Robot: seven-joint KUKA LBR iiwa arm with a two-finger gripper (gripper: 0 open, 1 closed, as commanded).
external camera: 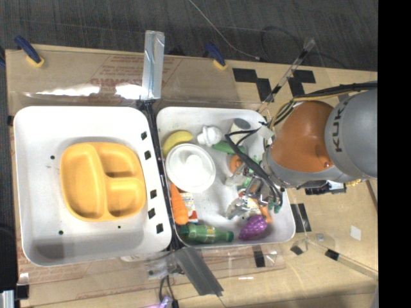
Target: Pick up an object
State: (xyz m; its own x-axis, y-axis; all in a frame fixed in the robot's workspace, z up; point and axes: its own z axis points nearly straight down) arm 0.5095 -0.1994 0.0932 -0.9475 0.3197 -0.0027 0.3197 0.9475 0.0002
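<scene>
You have the brown cardboard-covered table [96, 69] carrying two shallow white plastic bins side by side. The left white bin [32, 172] holds a yellow plastic tray with three compartments [103, 178], lying flat near the bin's middle. The grey arm with its orange band [308, 136] comes in from the right and hangs over the right edge of the right white bin [192, 115], with black cables looping across its wrist. Inside that right bin you will see a round white plastic bowl [190, 167], upright, left of centre; a yellow rounded fruit-like piece [174, 138] just behind it and touching its rim; a small white knobbly object [209, 135] beside that, toward the back wall. Along the left wall lies an orange carrot-shaped toy [178, 207], and at the front wall a green plastic bottle [204, 234] lies on its side. A purple plastic grape bunch [254, 226] sits in the front right corner, just right of the bottle. The end effector [247, 204] is low over the bin, just above the grapes, among small cluttered pieces, including something orange and something green that you cannot resolve further. Whether the end effector is apart, together or clamped on anything: cannot tell; the clutter and cables mask it.
</scene>
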